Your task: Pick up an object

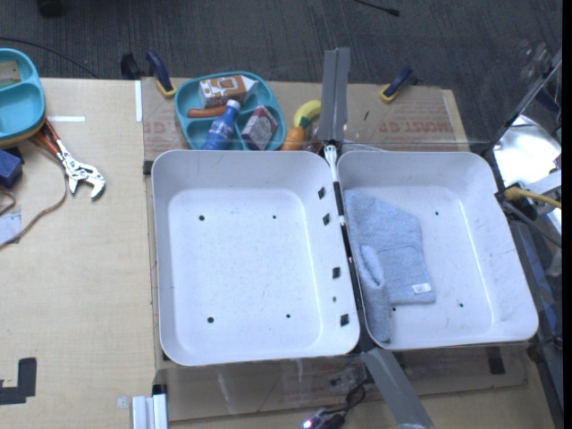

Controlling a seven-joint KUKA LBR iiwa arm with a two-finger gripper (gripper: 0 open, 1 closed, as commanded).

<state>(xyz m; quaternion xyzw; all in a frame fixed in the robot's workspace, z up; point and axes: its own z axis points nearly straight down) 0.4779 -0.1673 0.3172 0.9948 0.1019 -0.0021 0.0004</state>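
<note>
A grey towel point(386, 257) lies crumpled in the right bin point(483, 239), pressed against that bin's left wall with its lower end bunched and hard to read, open floor lying to its right, and the gripper's state cannot be told.

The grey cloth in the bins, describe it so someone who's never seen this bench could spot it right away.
Find the two white bins side by side and take the right bin. Against its left wall lies the grey cloth, a crumpled towel with a small white label near its lower corner. It is the one soft, grey thing on the white plastic.
</note>
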